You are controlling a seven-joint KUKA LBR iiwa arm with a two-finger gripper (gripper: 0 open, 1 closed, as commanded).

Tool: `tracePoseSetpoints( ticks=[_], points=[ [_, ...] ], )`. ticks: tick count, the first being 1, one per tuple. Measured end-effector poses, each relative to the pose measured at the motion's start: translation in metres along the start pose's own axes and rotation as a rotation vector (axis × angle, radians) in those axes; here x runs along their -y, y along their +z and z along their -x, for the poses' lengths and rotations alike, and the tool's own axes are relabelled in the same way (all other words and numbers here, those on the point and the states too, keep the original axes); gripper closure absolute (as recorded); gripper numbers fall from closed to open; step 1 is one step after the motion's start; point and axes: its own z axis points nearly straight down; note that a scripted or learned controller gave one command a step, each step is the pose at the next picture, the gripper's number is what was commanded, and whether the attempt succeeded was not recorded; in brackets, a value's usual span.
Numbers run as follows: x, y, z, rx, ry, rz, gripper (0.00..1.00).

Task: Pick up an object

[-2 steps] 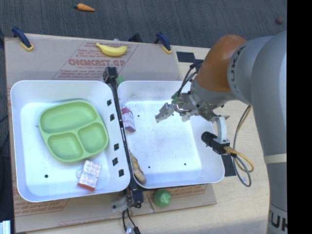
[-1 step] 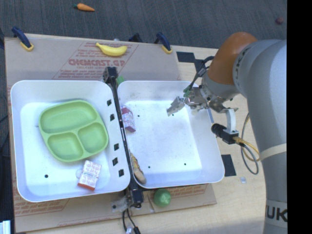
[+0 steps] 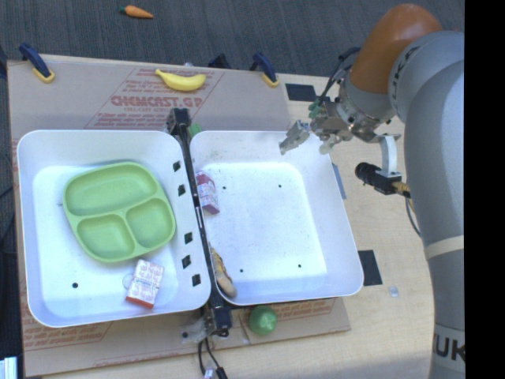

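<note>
We cannot tell the end effector's (image 3: 304, 135) spread above the right bin's (image 3: 316, 152) rim; we should descend squarely over what looks like the red-and-white packet (image 3: 206, 192).

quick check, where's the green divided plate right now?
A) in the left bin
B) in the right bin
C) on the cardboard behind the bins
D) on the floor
A: the green plate lies flat inside the left bin, with a small red-and-white packet in front of it; the gripper is over by the far rim of the right bin.
</note>
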Motion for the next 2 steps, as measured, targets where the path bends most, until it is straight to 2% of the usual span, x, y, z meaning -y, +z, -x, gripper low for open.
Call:
tracePoseSetpoints(
  ticks=[1,2],
  points=[
    [-0.002,0.103,-0.001,0.0,-0.003,-0.004,0.0],
    [-0.003,0.092,-0.002,0.0,-0.007,-0.003,1.0]
  ],
)
